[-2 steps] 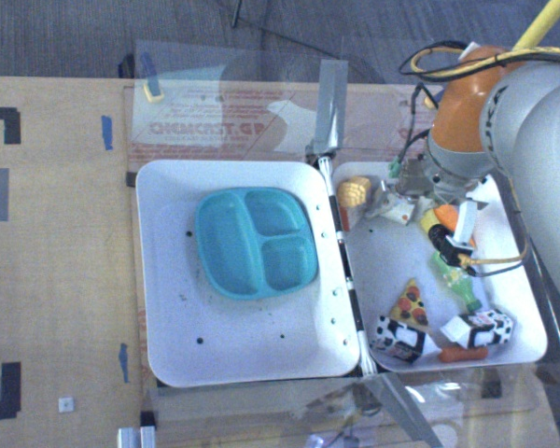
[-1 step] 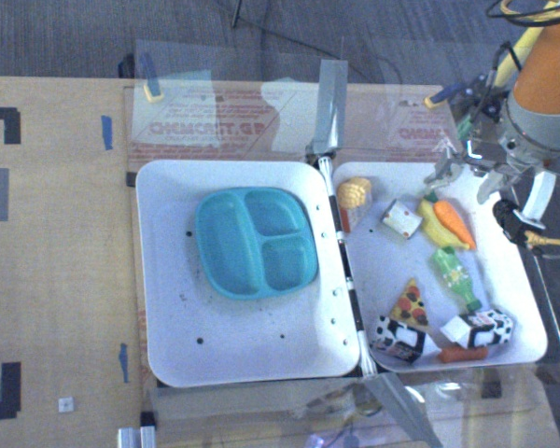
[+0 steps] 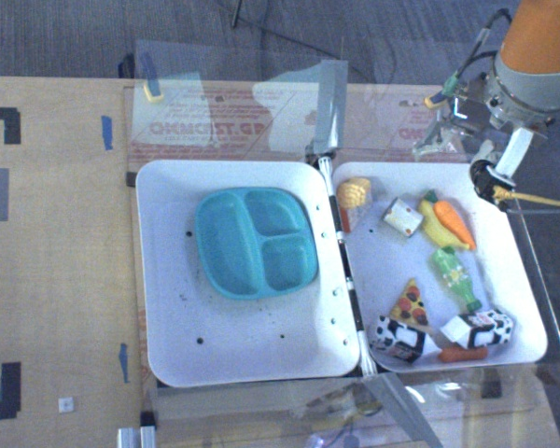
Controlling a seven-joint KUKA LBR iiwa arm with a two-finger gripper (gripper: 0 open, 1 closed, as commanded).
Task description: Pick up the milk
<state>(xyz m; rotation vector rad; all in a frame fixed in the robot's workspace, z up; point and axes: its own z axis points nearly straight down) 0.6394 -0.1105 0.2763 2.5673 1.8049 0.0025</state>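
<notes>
The milk is left ungrasped in the right bin; the end effector is seen above, its state untellable.

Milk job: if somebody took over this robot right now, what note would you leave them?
Pincer: up over the far right corner of the right bin, nothing seen in it.
Milk: two cow-spotted cartons lie at that bin's near edge, the left carton and the right carton; I cannot tell which is meant.
Done: nothing lifted.
Left: come down, grip the milk, raise it.
</notes>
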